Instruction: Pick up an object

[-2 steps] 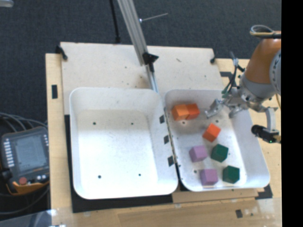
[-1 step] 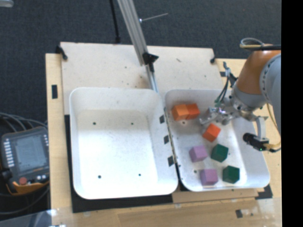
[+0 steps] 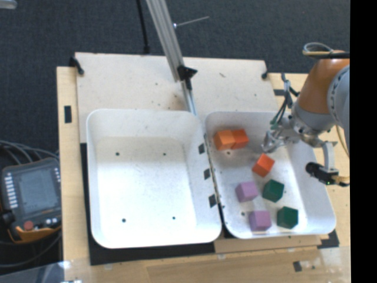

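The objects available for picking lie in the right-hand shallow white plastic bin [image 3: 321,214]. A small orange cube [image 3: 263,165], turned corner-on, sits near the middle of that bin, just below the gripper. A longer orange rectangular block [image 3: 231,139] lies towards the bin's upper left, near the dividing edge. Below the cube, a light purple cube [image 3: 247,191] and a dark green cube [image 3: 273,190] sit side by side and close together. A second light purple cube [image 3: 259,220] and a second dark green cube [image 3: 287,217] sit near the bin's lower wall, also side by side.

The two-finger metal gripper [image 3: 272,140] is positioned in the upper part of the right-hand bin, to the right of the orange rectangular block and just above the small orange cube. No object is visible between its fingers. Finger spacing cannot be determined from this view. The grey arm with its orange band [image 3: 315,90] extends from the right edge down to the gripper.

The left-hand shallow white plastic bin [image 3: 100,158] adjoins the right-hand bin along a shared edge. Both bins rest on a pale wooden bench [image 3: 129,78]. A slanted aluminium pole [image 3: 165,31] rises from behind the bins. A grey handheld control pendant [image 3: 32,193] lies off the bench at the left
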Controlling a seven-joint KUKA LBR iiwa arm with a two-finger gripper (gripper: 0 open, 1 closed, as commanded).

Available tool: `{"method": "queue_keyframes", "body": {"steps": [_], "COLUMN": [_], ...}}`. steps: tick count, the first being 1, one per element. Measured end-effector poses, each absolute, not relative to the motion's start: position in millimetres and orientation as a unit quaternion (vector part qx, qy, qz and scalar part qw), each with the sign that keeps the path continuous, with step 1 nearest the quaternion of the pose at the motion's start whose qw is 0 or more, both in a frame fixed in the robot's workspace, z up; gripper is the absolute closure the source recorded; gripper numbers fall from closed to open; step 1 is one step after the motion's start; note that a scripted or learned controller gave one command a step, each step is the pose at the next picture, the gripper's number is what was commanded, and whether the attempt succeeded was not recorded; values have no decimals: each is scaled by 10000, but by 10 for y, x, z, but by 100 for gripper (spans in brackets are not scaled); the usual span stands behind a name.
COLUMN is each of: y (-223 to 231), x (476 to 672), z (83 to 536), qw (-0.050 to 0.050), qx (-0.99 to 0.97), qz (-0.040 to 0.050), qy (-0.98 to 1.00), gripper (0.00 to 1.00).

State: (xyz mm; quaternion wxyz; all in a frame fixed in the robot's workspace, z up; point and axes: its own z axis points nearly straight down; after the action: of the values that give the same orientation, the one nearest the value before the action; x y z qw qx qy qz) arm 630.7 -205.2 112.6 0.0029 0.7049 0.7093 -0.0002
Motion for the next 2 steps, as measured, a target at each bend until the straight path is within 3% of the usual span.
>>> {"method": "queue_keyframes", "body": {"steps": [2], "y": [-2061], "x": [6445], "z": [2115], "qw": [41], "qx": [7053], "qz": [20], "qy": [7089], "gripper": [100]}}
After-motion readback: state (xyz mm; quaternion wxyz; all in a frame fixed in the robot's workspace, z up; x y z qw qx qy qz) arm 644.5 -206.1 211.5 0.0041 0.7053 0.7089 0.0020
